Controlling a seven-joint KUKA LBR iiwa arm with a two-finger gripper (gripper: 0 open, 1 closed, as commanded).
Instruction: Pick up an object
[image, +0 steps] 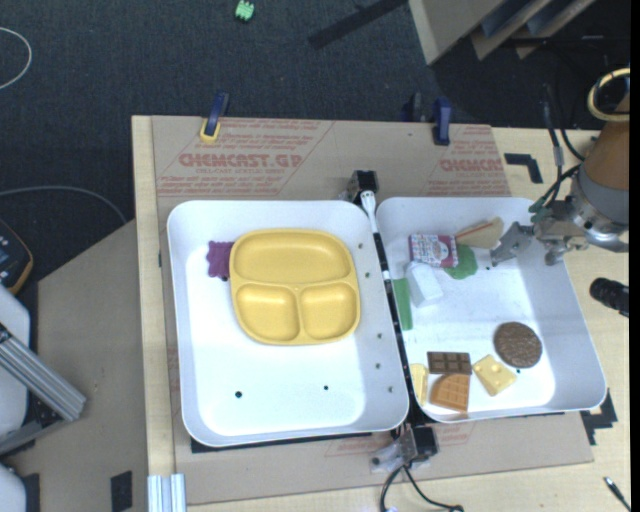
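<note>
Two shallow white bins side by side on a cardboard-covered bench, the yellow divided plate (295, 285) taken as landmark. Plate lying in the upper half of the left bin (200, 400), three compartments up, nothing in them. Purple scrap (218, 259) peeking out from under the plate's left edge, touching it.

Right of the plate, across the shared rim, in the right bin (575, 330): a pink and white packet (433, 248) near the top, a green piece (462, 263) just beside it, a tan wedge (480, 233) above that. A pale crumpled wrapper (424, 285) and a green strip (401, 302) close to the dividing rim. Lower right of the plate: a round brown cookie (518, 344), a chocolate bar piece (448, 362), an orange waffle (450, 392) just below it, a yellow cheese cube (494, 374) between waffle and cookie.

Gripper (530, 243) far right of the plate, over the upper right corner of the right bin, reaching in from the side. Fingers spread apart, as far as can be made out at this size, nothing between them. Nearest object the tan wedge, apart from the fingertips. All objects resting in the bins.
</note>
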